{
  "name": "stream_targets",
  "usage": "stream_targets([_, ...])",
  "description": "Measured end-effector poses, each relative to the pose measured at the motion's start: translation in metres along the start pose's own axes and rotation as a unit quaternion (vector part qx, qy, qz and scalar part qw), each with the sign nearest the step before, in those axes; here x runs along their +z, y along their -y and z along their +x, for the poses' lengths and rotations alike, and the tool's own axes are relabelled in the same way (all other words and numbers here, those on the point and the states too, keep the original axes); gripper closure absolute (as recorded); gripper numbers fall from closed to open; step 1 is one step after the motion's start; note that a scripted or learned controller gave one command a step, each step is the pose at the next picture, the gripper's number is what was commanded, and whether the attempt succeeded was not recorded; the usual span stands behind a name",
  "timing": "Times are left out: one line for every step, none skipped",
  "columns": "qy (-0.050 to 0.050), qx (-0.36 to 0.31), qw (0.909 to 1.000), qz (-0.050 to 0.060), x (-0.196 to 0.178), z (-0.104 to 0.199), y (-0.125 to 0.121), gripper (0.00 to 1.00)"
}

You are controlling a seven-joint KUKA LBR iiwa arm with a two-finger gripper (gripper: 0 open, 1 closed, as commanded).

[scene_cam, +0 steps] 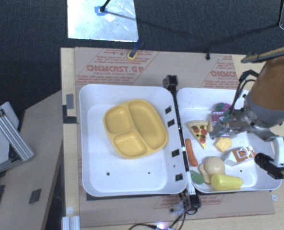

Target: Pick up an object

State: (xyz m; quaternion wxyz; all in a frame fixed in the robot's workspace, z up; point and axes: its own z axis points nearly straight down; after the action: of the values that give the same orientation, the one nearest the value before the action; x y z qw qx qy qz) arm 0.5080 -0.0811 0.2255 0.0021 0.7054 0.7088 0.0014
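In right bin (199, 96): claw (220, 128) just beside pizza slice (199, 132); claw state unclear.

One fixed camera looks down slantwise on both bins (127, 92) from above.

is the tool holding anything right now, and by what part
Cannot be told. The tool sits low in the right bin between the pizza slice and cheese piece; nothing shows between its fingers.

Right bin (199, 96) is crowding up: pizza slice (199, 132), sausage (191, 153), cheese wedge (223, 143), bread roll (213, 166), yellow lemon (225, 181) sitting close together. Left bin (91, 143) is offering open floor around yellow divided plate (135, 127).
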Motion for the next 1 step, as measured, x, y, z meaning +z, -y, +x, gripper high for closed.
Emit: stream_targets([-0.001,-0.003,1.0000,0.001,-0.0006,0.0621,-0.0063,1.00])
